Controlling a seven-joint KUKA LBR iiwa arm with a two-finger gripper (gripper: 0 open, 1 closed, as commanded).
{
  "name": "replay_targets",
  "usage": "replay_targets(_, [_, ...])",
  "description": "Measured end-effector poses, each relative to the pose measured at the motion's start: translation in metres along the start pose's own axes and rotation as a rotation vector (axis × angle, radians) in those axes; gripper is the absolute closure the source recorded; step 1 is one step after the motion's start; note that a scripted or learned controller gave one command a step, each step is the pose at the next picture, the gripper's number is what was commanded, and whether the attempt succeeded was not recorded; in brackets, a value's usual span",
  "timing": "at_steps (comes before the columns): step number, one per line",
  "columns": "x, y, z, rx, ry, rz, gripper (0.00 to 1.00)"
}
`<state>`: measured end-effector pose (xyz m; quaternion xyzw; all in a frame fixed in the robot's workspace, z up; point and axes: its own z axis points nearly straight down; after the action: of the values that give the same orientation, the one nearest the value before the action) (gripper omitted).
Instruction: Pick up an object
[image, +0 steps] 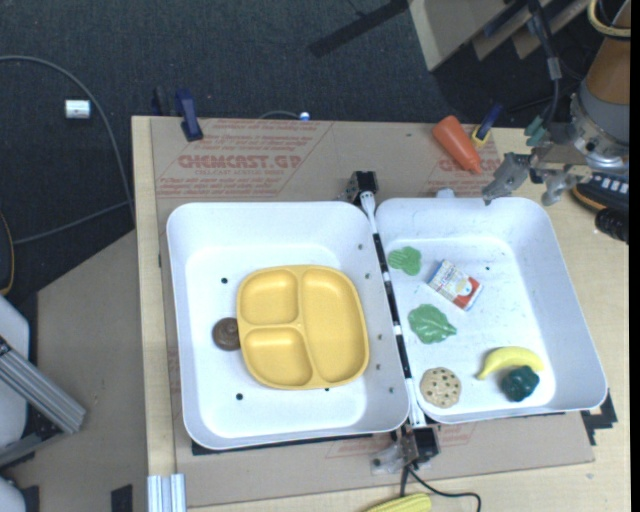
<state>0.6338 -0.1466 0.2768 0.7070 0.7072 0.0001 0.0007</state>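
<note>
Banana is lying near the front right corner of the right bin, its long axis running left-right, curved upward, right end touching a dark green toy. A cookie is sitting by the front left corner, two green leaves along the left wall, a small carton mid-bin. The gripper is hanging over the bin's far right corner; whether it is open or closed I cannot tell. The left bin is carrying a yellow divided plate on a cardboard-topped bench above dark carpet.
</note>
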Motion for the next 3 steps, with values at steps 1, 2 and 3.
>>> replay_targets(1, [0.01, -0.083, 0.113, 0.005, 0.002, 0.001, 0.0])
replay_targets(2, [0.021, -0.052, 0.18, -0.001, 0.001, 0.0, 0.0])
replay_targets(3, [0.001, -0.036, 0.143, -0.001, 0.0, 0.001, 0.0])
